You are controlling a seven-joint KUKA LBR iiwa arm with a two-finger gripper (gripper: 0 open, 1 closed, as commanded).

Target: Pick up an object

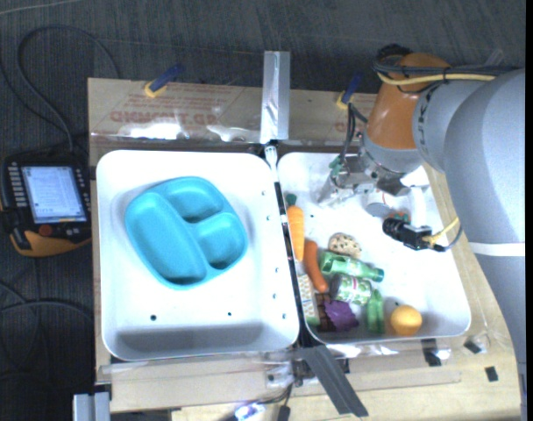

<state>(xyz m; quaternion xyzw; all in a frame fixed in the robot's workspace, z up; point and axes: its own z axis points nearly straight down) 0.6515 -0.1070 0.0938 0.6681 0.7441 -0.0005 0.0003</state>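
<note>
Here, left bin (pixel 117 323) holds blue tray (pixel 188 229).

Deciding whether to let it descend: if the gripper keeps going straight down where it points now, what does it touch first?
Probably bare bin floor. The gripper hangs over the far end of the right bin, and the carrot and the other toys lie nearer the camera. Depth is unclear from this slanted view.

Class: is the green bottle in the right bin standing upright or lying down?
Lying down: the green bottle rests on its side among the toy food.
</note>
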